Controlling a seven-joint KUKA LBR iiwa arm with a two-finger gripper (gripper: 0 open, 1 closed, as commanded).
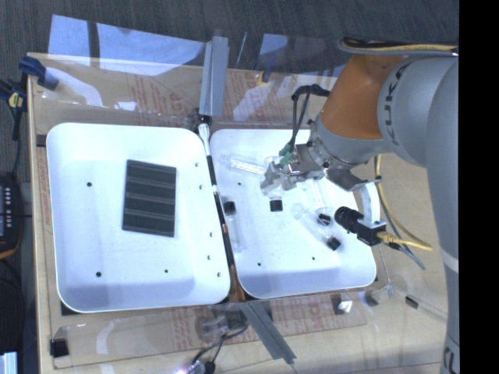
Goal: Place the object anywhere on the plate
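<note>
Camera view, left to right: the left bin (70, 209) on the counter (140, 96) carries a dark ribbed rectangular plate (150, 197) lying flat near its middle. Across the divider, the right bin (257, 271) holds small dark objects, one (275, 205) just below the jaws (274, 176), well apart from the plate. Whether the jaws are released or clenched cannot be told. The grey arm (390, 107) enters from the right.

Two white bins (70, 209), blue clamp (35, 70)
</note>
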